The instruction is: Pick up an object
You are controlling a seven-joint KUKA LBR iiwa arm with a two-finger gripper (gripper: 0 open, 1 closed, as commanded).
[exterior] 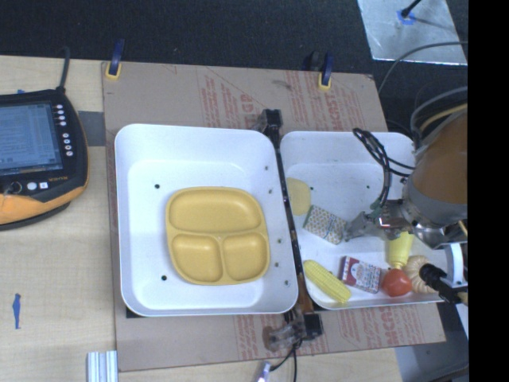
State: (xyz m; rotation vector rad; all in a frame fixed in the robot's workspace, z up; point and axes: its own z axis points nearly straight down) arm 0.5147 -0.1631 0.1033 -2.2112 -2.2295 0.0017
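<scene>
Two shallow white bins side by side on the bench: left bin (pixel 135 213) given over to a yellow divided tray (pixel 216 235) lying flat at its centre, right bin (pixel 334 153) crowded with the small pickable things, hence the arm (pixel 439 173) leaning in over that side from the right. Gripper (pixel 359 227) low in the right bin, just beside a patterned grey packet (pixel 324 224), probably lined up for a grab there; impossible to tell from this slant whether open or closed, and nothing seen held. Nearer the front rim, a corn cob (pixel 327 282), a small red-and-white box (pixel 361 274), a tomato (pixel 396 282), a yellow bottle (pixel 398 250) partly under the wrist. Off to the left, a control pendant (pixel 36 156).
</scene>
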